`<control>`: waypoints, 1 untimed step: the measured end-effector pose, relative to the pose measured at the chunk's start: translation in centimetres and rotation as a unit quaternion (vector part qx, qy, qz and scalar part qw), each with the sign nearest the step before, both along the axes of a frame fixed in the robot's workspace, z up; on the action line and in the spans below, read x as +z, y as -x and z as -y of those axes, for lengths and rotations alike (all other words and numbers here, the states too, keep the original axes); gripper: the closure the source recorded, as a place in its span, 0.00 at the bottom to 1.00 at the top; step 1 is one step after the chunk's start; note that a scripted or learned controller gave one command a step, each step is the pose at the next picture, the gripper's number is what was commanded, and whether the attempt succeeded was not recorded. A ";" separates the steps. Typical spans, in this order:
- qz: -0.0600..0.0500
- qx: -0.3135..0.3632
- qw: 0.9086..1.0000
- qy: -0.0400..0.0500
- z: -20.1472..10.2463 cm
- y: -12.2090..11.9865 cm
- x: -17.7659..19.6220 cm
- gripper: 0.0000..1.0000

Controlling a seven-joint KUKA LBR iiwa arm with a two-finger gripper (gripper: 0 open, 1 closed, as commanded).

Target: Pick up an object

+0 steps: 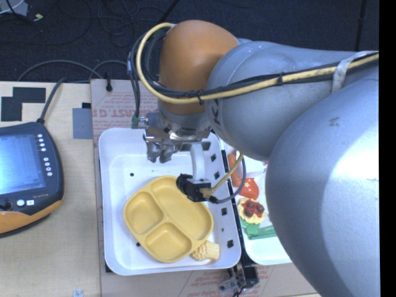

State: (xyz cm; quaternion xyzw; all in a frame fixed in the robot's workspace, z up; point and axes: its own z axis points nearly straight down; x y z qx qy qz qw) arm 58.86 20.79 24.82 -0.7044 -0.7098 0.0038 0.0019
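1. Camera view: the jaws point(159, 155) hang from the grey arm point(297, 141) over the far part of the left bin point(114, 166). Nothing sits between them; whether they are spread or closed I cannot tell, since the wrist hides much of them.
2. Just below the jaws, toward the near edge, lies a yellow divided plate point(164, 218), flat on the bin floor with its three compartments up. That is probably why the jaws are poised here: its raised rim looks like the easiest thing to pinch.
3. Farther down past the plate, touching its near edge, is a small yellow corn toy point(206, 250).
4. To the right of the jaws, beyond the bins' shared wall, the right bin point(263, 255) holds red and green toy food point(252, 210), partly covered by the arm.
5. Well left of the jaws, a teach pendant point(25, 172) rests on the counter point(68, 252); its screen is lit but unreadable.
6. Reversed red lettering on the cardboard point(117, 111) behind the bins possibly reads "JUST"; I would not swear to it.
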 end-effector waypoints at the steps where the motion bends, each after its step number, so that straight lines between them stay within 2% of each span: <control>1: 0.000 -0.008 1.000 -0.001 9.8 5.6 -16.6 1.00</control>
